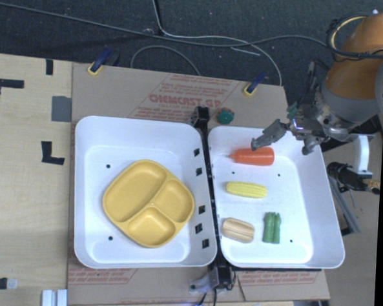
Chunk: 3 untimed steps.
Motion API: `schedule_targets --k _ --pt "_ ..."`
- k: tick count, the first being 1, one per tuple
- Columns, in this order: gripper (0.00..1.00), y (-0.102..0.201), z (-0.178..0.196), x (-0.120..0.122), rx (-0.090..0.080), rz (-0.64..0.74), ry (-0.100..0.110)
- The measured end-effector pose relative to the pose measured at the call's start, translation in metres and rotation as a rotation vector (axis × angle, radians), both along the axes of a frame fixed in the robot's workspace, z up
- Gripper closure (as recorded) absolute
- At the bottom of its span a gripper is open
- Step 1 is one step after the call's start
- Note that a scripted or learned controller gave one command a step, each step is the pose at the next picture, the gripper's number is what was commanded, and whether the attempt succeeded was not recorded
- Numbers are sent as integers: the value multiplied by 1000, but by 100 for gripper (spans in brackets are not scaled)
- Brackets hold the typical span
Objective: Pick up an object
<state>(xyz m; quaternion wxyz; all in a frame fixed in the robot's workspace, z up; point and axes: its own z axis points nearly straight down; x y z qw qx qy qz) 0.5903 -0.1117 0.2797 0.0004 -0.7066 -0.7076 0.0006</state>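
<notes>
Nearest the grey tool lies an orange carrot; beyond it a yellow corn cob, green asparagus and a tan bun. Farthest off sits a yellow divided plate (both bins white).

A pale wooden tabletop carries a printed cardboard sheet, left of the hand. Beyond it lies dark carpet, crossed by thin cables.
</notes>
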Motion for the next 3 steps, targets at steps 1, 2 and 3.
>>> schedule_targets --k 1,2,3 --pt "0 2 -45 -7 0 -1 4" --pt "0 12 -102 -5 0 0 7" --pt "0 11 -164 0 0 0 7"
